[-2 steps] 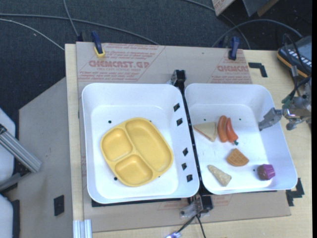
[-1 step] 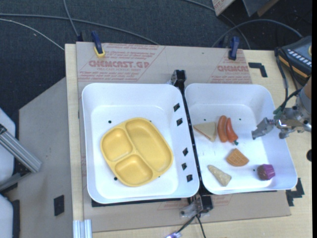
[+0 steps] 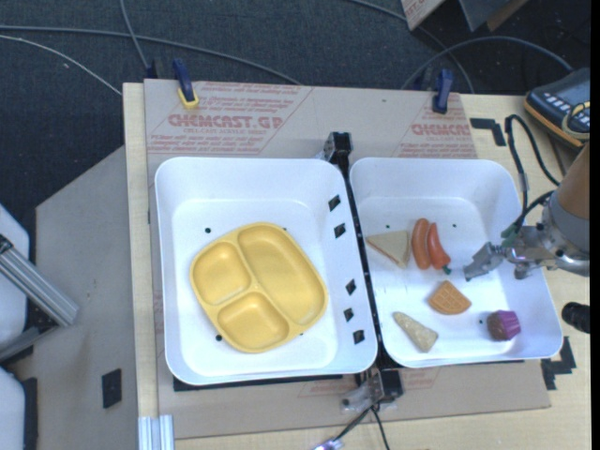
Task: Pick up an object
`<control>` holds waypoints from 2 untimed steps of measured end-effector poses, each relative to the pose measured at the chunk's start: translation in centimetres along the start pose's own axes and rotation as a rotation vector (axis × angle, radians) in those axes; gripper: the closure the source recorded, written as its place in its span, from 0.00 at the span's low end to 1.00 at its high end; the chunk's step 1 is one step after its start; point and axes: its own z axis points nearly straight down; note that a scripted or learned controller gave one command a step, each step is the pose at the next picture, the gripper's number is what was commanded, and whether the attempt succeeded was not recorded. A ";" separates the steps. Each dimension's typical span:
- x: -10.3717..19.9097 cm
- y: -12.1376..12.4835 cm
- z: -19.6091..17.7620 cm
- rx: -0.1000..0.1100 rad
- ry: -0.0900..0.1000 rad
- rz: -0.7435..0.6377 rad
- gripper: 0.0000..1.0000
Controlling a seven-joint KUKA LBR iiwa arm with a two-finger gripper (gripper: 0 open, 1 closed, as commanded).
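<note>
The end effector (image 3: 480,262) hangs over the right bin (image 3: 394,181), fingers spread and holding nothing. Just to its left lie two sausages (image 3: 429,244) beside a sandwich wedge (image 3: 391,247). Below it sit an orange cracker (image 3: 450,299), a purple item (image 3: 504,324) and a tan wedge (image 3: 415,331). The left bin (image 3: 178,195) contains a yellow divided tray (image 3: 258,286).
</note>
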 end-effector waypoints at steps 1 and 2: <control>0.8 -0.7 5.0 0.000 0.000 -0.001 0.00; 0.7 -0.6 3.7 -0.006 -0.002 0.000 1.00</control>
